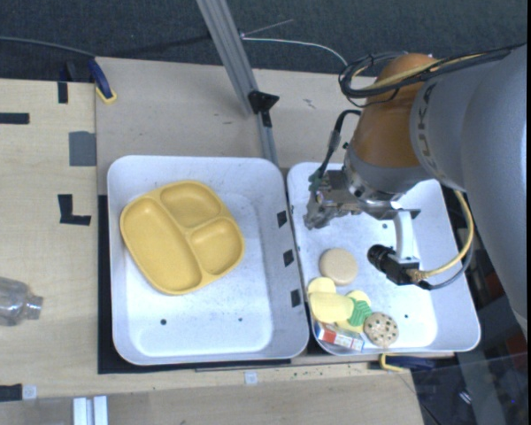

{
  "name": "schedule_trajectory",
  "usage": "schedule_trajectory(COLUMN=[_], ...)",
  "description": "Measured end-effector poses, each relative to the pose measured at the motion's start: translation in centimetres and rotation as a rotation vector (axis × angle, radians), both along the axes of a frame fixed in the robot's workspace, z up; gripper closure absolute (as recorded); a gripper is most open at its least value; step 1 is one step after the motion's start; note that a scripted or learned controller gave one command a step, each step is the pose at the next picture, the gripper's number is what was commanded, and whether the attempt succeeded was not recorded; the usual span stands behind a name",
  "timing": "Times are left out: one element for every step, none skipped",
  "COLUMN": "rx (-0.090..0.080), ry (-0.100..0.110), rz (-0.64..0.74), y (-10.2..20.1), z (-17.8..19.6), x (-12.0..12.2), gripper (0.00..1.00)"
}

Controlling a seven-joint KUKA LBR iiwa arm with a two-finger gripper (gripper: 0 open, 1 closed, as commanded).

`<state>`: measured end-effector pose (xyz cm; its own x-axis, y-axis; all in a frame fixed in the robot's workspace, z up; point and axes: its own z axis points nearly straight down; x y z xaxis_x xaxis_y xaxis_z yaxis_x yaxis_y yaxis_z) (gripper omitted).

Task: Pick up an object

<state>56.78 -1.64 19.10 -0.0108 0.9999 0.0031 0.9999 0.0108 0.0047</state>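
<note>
Camera view: your gripper (317,217) hangs over the right bin (442,321), at its ten o'clock corner. Nothing lifted yet; the grasp is all left, I judge. The toy food pile (347,312) lies toward six o'clock. Claw's state: cannot tell.

The tabletop (44,228) is a light wood surface carrying two shallow white bins touching side by side: the left bin (195,326) and the right bin (425,326). A clear plastic bottle (7,299) lies on its side near the tabletop's left edge. Black tape marks (71,209) are stuck to the surface left of the bins.
</note>
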Motion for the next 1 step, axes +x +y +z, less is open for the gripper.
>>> schedule_trajectory(rx=[-0.003], ry=[0.012], rz=[-0.011], y=[-0.98], z=[-0.3], x=[-6.75], gripper=[1.0])
